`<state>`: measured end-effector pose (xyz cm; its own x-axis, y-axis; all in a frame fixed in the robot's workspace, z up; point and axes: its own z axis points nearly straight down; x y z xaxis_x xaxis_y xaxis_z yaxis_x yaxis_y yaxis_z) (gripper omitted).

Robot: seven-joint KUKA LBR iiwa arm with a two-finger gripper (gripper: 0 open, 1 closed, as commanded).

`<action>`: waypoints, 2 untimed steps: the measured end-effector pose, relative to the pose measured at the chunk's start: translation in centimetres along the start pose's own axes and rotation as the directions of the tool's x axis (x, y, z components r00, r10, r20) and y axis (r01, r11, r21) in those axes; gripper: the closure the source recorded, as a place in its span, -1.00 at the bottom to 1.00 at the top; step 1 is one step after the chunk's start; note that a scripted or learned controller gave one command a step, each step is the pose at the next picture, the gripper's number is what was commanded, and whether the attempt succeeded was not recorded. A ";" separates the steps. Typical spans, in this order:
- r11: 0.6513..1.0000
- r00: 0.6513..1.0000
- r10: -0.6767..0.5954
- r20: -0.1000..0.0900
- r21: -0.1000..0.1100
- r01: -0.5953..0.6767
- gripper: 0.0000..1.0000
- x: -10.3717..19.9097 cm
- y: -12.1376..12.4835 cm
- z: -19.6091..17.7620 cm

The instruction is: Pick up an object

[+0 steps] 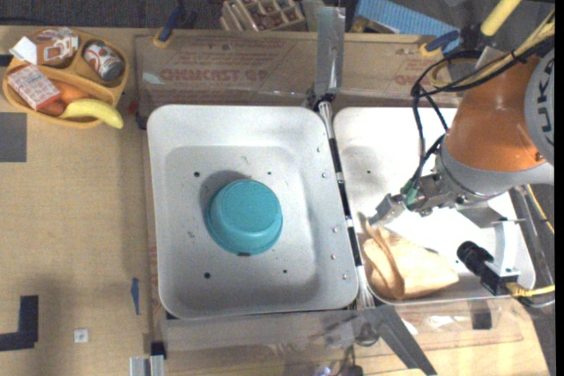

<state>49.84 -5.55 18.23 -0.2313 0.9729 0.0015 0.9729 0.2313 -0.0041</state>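
reaching in from the right over the right bin [370,132], fingers [385,209] hanging just above the tan bread-like object [410,269] at that bin's near left corner; spread or closed, cannot tell. teal bowl [245,216] upside down in the middle of the left bin [176,136].
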 end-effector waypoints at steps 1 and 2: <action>0.993 0.993 0.121 0.000 -0.012 -0.121 -1.00 -3.8 -2.5 9.4; 0.992 0.992 0.126 0.002 -0.014 -0.126 1.00 -4.0 -2.5 8.6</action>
<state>48.32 -10.01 9.62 -0.1070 0.9943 -0.0009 0.9942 0.1070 0.0100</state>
